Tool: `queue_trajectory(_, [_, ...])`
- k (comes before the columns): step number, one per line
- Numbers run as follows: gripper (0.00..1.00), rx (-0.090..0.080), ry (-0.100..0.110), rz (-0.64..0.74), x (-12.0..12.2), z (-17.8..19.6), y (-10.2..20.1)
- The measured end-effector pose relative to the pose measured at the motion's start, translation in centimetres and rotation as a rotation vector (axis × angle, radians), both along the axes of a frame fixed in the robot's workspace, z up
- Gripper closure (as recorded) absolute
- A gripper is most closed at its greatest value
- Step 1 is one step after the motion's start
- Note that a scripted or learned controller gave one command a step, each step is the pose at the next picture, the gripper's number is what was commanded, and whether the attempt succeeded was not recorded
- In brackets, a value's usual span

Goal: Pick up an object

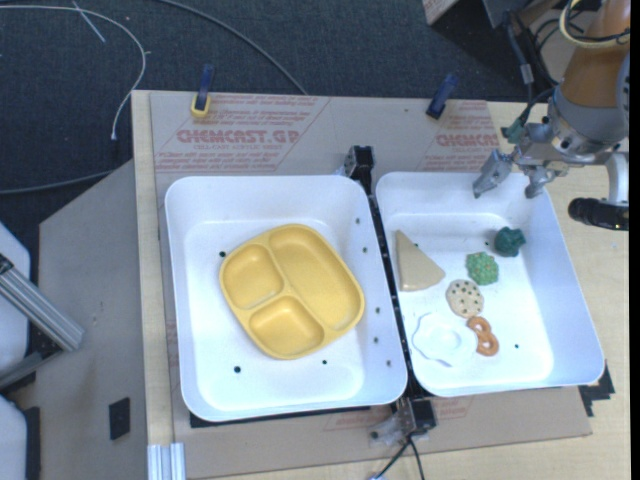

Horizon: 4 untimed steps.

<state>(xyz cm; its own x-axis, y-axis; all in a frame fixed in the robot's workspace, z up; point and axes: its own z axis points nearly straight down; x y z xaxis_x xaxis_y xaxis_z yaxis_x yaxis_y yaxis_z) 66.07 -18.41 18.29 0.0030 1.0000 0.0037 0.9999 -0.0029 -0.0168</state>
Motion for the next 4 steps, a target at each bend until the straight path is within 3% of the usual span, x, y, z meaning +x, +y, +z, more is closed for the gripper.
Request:
queue_trajectory(1, [0.0,-0.003,-0.016,0.003,0.3,1.1,0.1])
queue_trajectory(3, [0.0,-0.002,-0.012,0.005,-0.1,-10.0,0.0])
queue_trajectory(4, [1.0,-0.004,-0.017,0.005,0.1,-8.6,0.0])
